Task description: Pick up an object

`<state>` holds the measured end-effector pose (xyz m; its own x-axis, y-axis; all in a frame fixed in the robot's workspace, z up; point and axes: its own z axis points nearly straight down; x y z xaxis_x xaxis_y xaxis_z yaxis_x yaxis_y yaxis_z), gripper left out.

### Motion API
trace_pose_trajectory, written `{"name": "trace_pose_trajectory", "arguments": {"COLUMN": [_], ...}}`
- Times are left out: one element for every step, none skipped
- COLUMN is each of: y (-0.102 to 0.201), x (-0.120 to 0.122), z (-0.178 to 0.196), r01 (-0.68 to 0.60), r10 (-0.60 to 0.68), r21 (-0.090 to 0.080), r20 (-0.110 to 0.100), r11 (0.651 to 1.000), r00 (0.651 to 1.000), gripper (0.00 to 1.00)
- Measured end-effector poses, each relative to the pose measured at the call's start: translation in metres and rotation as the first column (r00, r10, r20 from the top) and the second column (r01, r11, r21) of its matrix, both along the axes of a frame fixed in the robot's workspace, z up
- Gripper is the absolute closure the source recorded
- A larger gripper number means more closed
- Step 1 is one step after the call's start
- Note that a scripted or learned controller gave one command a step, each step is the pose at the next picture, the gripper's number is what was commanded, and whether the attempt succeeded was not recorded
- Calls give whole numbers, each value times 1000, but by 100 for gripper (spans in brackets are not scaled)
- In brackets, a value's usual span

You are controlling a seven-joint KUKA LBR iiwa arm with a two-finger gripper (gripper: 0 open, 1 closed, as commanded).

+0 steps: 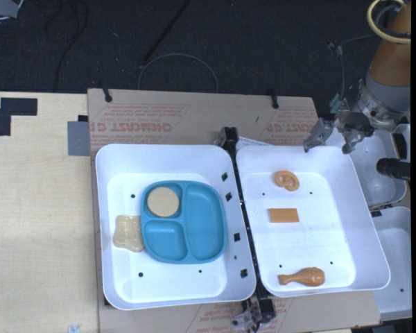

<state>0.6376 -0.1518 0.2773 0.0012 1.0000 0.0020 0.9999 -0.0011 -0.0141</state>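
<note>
Camera view: drumstick (302, 277) nearest, right bin (374, 255) front edge; looks light, rigid, smooth; grip thin shank. Flat slab (283, 215) behind drumstick, low, awkward. Pretzel (286, 180) farther back. Tool (336, 134) beyond bin's far rim, fingers apart, holding nothing.

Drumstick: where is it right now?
In the camera view the drumstick lies in the right bin, near its front edge, below the tan rectangular piece and apart from it.
</note>
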Motion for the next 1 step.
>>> {"name": "trace_pose_trajectory", "arguments": {"y": [0], "x": [2], "z": [8], "r01": [-2], "r10": [2], "r21": [-2], "r20": [12], "r11": [1000], "r00": [1000], "gripper": [0]}}
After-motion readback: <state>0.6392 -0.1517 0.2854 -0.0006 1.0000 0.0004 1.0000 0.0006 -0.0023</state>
